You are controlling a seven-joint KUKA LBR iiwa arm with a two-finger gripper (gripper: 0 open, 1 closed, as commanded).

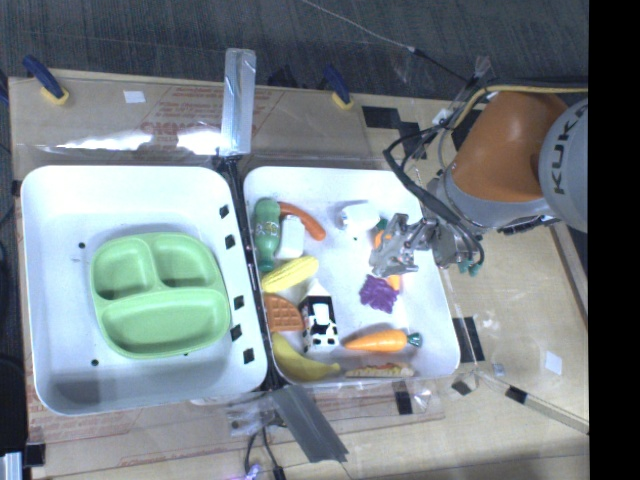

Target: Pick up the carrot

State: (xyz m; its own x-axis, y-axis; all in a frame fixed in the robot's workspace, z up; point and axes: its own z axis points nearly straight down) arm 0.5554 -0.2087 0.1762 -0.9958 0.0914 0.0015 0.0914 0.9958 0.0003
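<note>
The arm (520,168) runs out of frame at the right, its upper links unseen. Its hand (395,253) hangs low over the right bin (350,183), a blur of metal whose grip cannot be read, covering part of a small orange item (381,236) and the top of the purple toy (377,291). Along the bin's left wall the pile overlaps: the corn (290,272) hides part of the waffle (283,313), and the banana (300,364) slips beneath the black-and-white cow (320,323). The counter (530,348) is cropped at the lower right.
</note>
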